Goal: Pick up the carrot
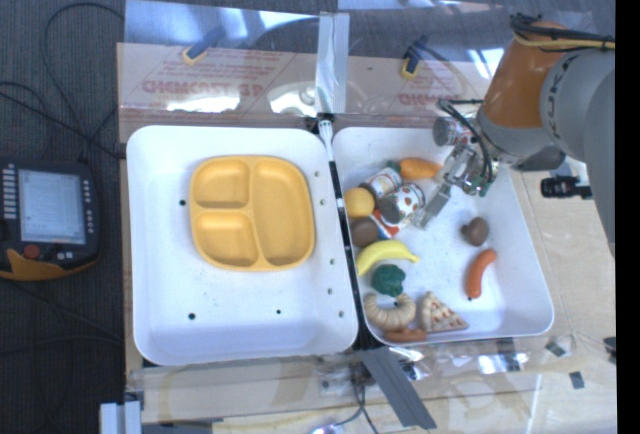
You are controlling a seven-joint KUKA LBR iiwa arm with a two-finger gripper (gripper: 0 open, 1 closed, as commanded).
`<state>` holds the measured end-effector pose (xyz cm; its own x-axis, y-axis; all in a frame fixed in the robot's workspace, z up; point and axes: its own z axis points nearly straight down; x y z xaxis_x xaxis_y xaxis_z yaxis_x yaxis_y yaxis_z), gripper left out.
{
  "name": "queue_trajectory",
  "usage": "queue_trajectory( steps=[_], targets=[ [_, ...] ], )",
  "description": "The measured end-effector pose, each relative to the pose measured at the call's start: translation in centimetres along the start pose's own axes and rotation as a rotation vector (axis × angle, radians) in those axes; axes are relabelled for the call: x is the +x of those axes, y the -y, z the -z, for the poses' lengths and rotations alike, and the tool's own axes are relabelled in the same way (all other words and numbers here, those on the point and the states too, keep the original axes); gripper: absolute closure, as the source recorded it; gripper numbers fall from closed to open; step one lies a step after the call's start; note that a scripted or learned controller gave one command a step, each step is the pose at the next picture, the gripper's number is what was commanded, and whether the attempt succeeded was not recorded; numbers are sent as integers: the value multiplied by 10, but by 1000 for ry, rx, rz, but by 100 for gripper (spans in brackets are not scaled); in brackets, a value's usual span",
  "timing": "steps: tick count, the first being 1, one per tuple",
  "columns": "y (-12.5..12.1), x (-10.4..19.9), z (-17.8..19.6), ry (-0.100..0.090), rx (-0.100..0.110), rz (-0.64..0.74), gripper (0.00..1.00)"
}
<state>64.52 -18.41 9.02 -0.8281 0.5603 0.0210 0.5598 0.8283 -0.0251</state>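
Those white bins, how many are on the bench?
2. The left bin holds a yellow divided plate; the right bin holds the toy food, carrot included. None seems hidden.

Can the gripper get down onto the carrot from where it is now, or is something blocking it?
Probably yes. The carrot lies exposed near the right bin's back wall, with the gripper just beside it. The can sits close on its left, which may crowd one finger.
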Motion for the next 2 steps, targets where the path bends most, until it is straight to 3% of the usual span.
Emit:
queue_trajectory(
  steps=[1,2],
  targets=[
    [0,0,0,0,0,1,0],
    [-4,0,-3,11,-30,-428,0]
  ],
)
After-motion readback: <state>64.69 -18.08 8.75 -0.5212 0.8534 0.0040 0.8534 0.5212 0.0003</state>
